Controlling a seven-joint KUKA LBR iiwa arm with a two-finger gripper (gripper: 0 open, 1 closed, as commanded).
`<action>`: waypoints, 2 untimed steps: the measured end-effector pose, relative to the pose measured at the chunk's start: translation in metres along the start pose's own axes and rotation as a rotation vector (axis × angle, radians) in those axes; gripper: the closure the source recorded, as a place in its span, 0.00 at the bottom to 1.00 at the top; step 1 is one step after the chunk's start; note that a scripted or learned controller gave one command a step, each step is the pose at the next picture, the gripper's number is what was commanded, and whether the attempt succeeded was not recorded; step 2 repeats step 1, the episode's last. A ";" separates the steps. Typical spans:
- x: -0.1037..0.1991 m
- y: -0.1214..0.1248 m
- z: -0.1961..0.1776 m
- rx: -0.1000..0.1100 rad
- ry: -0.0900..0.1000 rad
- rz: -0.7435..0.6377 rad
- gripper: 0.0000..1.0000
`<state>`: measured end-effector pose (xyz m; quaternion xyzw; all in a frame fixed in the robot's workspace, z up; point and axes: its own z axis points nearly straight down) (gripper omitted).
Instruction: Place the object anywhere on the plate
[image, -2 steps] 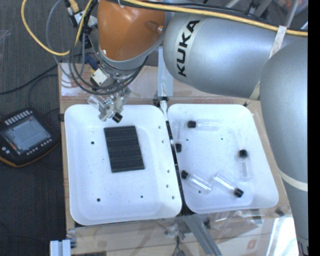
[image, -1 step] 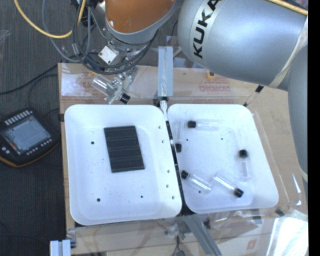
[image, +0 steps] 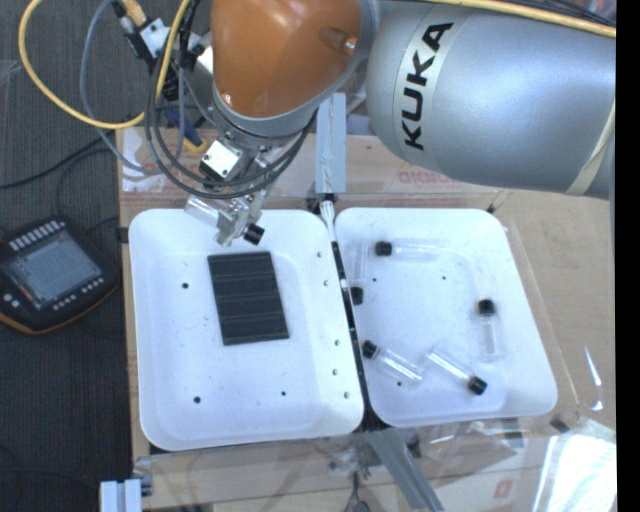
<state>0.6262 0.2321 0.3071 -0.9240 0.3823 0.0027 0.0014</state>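
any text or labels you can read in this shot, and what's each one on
"KUKA": black letters running up the grey arm, upper right.
Red print on the cardboard strip behind the right bin: too blurred to read.
Handheld pendant at the left edge: screen and buttons too small to read.
Dark ribbed plate in the left bin: no markings.

"KUKA" on the grey arm (image: 500, 95)

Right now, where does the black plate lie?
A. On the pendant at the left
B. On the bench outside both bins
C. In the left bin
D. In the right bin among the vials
C. The plate lies flat on the floor of the left bin, below the gripper; the vials are in the right bin.
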 end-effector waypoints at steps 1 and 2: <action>0.023 -0.026 0.086 0.001 -0.002 -0.091 1.00; 0.023 -0.026 0.086 0.001 -0.002 -0.091 1.00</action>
